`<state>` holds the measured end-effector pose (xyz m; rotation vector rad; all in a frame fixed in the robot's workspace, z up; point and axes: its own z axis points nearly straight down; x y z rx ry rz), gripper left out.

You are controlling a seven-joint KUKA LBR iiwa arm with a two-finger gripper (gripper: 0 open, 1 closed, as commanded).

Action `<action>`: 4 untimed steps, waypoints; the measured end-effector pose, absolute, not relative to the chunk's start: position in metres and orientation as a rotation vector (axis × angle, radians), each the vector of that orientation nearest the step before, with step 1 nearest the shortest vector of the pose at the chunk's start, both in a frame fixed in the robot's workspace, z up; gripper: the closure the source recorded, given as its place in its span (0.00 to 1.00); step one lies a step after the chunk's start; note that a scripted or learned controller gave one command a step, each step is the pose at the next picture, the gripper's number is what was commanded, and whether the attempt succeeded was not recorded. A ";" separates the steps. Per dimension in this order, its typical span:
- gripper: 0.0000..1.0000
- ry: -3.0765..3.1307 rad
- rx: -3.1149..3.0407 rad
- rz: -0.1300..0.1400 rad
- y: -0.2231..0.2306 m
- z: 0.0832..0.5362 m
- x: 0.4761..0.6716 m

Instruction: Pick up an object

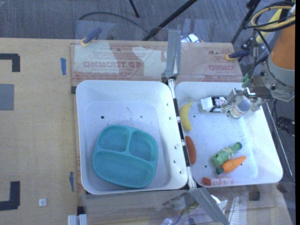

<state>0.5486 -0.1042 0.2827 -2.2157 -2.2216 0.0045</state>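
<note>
Grey arm (276, 81) at right, broad orange band (287, 48) above wrist. Pale metallic wrist housing below band, small green mark on its left side. Yellow and black cables (268, 17) looped above. Silvery two-finger gripper (236, 108) at tip, blocky mount behind it. Fine detail such as screws too blurred to read.

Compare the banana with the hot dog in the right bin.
The banana is yellow and curved; the hot dog is reddish-brown and nearly straight. The banana lies toward the bin's far side, the hot dog nearer the camera, just below it. The banana looks a little thicker. Both are elongated and lie lengthwise along the right bin's left wall, beside the divider.
</note>
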 end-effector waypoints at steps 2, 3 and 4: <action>0.00 -2.532 -1.839 0.005 -0.109 0.085 0.628; 0.00 -2.443 -1.976 0.000 -0.118 0.166 0.617; 0.00 -2.502 -1.944 -0.021 -0.104 0.117 0.641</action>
